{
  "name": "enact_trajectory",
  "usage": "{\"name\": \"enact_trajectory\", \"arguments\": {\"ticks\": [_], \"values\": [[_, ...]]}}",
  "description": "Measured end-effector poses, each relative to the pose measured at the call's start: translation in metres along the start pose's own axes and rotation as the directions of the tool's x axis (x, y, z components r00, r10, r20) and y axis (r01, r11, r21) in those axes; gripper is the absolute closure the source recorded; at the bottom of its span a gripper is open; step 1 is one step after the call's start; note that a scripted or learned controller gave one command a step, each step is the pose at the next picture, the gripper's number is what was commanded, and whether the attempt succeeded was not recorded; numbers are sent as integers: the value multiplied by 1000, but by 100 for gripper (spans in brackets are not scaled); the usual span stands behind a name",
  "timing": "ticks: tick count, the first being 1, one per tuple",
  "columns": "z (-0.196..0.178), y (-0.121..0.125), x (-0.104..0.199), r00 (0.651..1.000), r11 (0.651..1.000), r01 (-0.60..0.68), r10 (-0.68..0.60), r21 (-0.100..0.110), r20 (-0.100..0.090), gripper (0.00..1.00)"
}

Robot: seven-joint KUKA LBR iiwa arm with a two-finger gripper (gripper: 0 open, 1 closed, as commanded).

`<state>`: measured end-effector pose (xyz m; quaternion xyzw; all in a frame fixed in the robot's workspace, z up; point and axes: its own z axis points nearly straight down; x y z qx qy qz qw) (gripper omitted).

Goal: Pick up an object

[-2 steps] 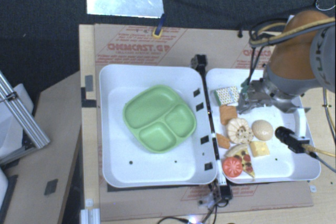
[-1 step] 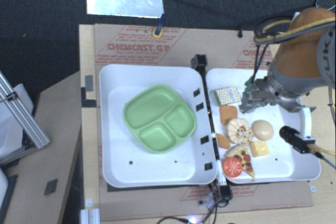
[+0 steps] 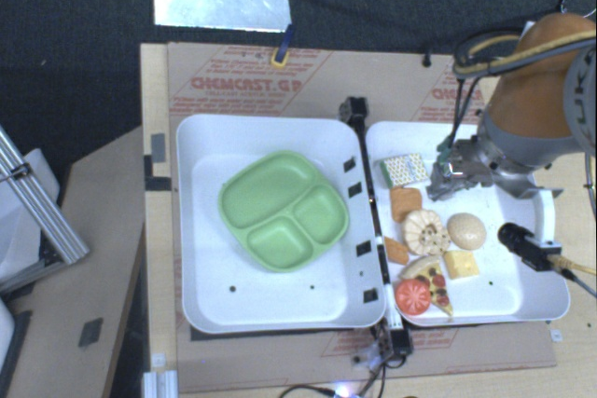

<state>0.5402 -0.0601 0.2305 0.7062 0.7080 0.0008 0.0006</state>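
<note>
The right bin (image 3: 527, 298) holds toy food: a small patterned packet (image 3: 405, 170), an orange cracker (image 3: 406, 201), a garlic bulb (image 3: 426, 232), a tan bread roll (image 3: 466, 230), a yellow cheese cube (image 3: 461, 265), a red tomato (image 3: 413, 296), a pizza slice (image 3: 432, 280) and an orange piece (image 3: 396, 251). My gripper (image 3: 446, 179) hangs over the upper part of this bin, just right of the packet and above the roll. Nothing shows between its fingers.
The left bin (image 3: 201, 294) carries a green three-compartment plate (image 3: 283, 211). A black divider rail (image 3: 369, 210) runs between the bins. The arm's grey body and orange band (image 3: 541, 98) cover the right bin's far right corner. A black cylinder (image 3: 524, 245) sticks out on the right.
</note>
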Motion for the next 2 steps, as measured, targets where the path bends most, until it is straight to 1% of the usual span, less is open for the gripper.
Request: {"name": "enact_trajectory", "arguments": {"ticks": [1,2], "values": [[1,2,-1,1000,1000,0,0,0,0,100],[-3,4,6,1000,1000,3,-3,1,-1,100]]}}
